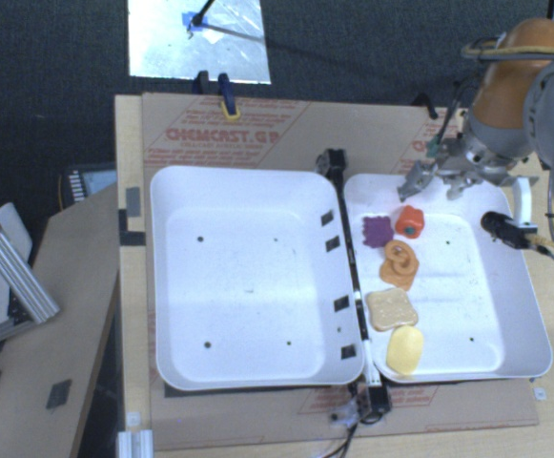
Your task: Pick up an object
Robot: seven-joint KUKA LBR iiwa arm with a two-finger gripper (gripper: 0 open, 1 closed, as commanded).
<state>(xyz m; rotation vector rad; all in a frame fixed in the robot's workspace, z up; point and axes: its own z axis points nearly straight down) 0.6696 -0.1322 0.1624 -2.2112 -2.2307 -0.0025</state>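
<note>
Dark backdrop up top, bench (86, 284) w/ cardboard sheet (257, 127) under 2 white bins side by side. From my remote seat: left bin (248, 275) sits at 9 o'clock of the right bin (477, 294), the 2 touching along a black clip strip.

Right bin holds 5 items, all along its 9 o'clock wall: 1 purple piece (378, 230) and 1 orange-red piece w/ green top (409, 221) nearest 12 o'clock, just beside each other; 1 orange twisted pastry-like piece (400, 262) below; 1 tan toast slice (391, 308) under that; 1 yellow lemon-like piece (405, 349) at 6 o'clock, touching the toast.

1 arm enters from 3 o'clock, orange band visible. Gripper (437, 179) hovers over the bin's 12 o'clock rim, fingers spread apart, nothing between them. It's near the orange-red piece, at that piece's 1 o'clock, not touching it.

1 shiny foil square (198, 27) at 12 o'clock on the backdrop. 1 metal rail (5, 260) at 9 o'clock.
</note>
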